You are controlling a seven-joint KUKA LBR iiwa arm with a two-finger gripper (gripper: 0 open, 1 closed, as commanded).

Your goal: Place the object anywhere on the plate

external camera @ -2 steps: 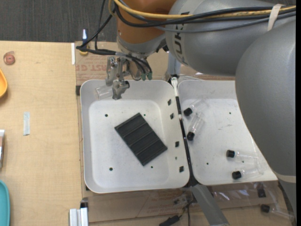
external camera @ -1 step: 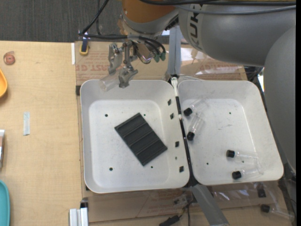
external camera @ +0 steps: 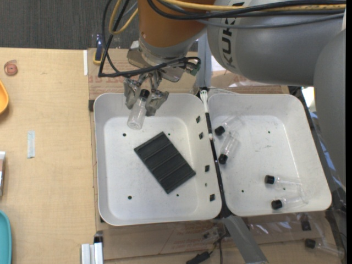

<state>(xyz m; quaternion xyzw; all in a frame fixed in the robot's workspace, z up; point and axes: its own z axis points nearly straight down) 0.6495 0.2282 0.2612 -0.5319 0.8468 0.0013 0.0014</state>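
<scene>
arm (external camera: 275, 32) | gripper (external camera: 144, 99) pinching capped vial (external camera: 137, 113) | I judge pick done, drop left: vial just above-left of ribbed black plate (external camera: 165, 162)

The grey KUKA arm (external camera: 275, 32) enters from the upper right of the frame and sweeps leftward along the top edge, ending in a broad orange band (external camera: 170, 10) at top centre. Below that band the wrist points down, with black and yellow cables looping around it. Its metal two-finger gripper (external camera: 144, 99) hangs in the upper middle-left of the frame, fingers closed around a clear plastic vial with a black cap (external camera: 138, 112), which tilts down and to the left
</scene>
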